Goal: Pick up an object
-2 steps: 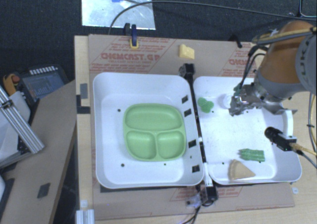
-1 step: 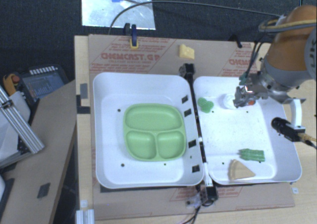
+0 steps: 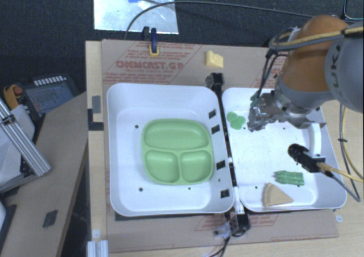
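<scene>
The arm [image 3: 318, 62] reaches in from the right over the right bin [image 3: 327, 190], and its gripper [image 3: 257, 118] hangs low near that bin's upper left corner, just beside a small green piece [image 3: 235, 119] that lies on the bin floor close to the divider. Whether the jaws are open or closed cannot be told; the metal parts at the tip blur together and nothing shows between them. Two other things lie in the same bin, well apart from the gripper near the front edge: a ridged green piece [image 3: 290, 178] and a tan wedge [image 3: 276, 195], the two near each other. A black fitting [image 3: 303, 157] on a cable sits above them. The left bin [image 3: 122, 136] holds a green tray [image 3: 176, 150] with three compartments. Judging from this pose, the nearest candidate is the small green piece, and the risks are plain: it looks flat and low, so the jaws may close above it or slide it along the smooth floor; it lies close to the divider, so a tip could strike the bin wall on the way down; and it sits to the gripper's left rather than under it, so a straight descent may miss it. The cable near the fitting could also snag. On the cardboard under the bins, red print reads roughly "CHEMCAST", followed by characters too faint to make out. A yellow block [image 3: 214, 58] rests on that cardboard behind the bins.
</scene>
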You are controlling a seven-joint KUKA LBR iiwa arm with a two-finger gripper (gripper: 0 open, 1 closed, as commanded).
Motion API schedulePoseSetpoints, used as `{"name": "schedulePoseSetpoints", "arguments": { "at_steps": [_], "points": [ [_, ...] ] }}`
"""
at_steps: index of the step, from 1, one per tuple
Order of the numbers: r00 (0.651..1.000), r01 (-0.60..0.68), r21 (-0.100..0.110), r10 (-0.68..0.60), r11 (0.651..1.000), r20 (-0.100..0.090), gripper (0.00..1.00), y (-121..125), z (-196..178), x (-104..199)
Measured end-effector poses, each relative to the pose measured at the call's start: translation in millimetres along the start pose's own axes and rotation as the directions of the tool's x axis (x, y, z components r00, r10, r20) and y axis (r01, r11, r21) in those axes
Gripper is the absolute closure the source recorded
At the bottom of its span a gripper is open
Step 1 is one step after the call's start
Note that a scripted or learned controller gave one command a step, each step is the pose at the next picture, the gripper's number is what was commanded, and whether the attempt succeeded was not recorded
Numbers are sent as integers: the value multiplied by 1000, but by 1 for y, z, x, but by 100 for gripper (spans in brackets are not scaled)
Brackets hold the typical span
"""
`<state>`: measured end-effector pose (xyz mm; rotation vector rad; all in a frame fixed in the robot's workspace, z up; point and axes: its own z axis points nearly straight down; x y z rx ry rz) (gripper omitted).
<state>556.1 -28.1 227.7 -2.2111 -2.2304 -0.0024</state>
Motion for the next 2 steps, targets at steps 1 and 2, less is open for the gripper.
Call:
{"name": "schedulePoseSetpoints", "arguments": {
  "at_steps": [1,2],
  "points": [
    [1000,0,1,0,1000,0,100,-8,5,43],
    [1000,1,0,-1,1000,0,100,-14,11,89]
  ]
}}
